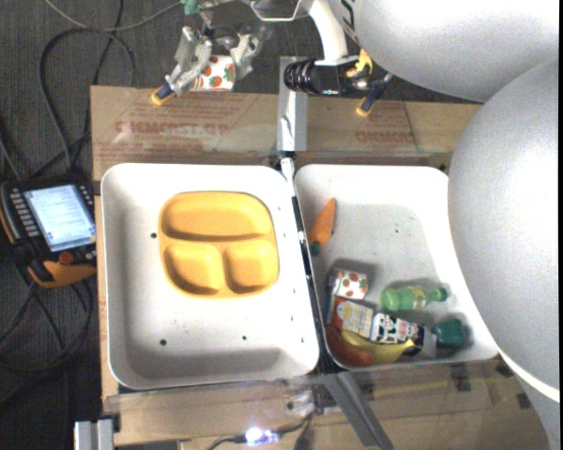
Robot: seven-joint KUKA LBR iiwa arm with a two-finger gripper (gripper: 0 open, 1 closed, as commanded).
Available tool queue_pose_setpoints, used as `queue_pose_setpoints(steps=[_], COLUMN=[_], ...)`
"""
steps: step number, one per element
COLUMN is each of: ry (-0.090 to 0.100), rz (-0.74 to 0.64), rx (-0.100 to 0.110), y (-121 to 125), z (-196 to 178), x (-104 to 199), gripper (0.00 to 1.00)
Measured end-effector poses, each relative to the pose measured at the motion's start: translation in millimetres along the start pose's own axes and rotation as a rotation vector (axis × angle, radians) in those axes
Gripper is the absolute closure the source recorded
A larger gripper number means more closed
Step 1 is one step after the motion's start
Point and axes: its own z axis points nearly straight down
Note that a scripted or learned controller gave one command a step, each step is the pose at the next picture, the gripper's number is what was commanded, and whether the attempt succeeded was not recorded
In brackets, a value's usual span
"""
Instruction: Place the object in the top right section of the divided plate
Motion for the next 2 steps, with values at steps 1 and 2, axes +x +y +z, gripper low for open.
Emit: queue_pose_setpoints(steps=[1, 2], ry=[0.001, 0.003], rz=[-0.372, -0.467], rx=[-0.002, -0.001], y=[-112.1, -114.2], z=[-0.9, 111.9], x=[56.8, 36.3], gripper=[1.00, 1.00])
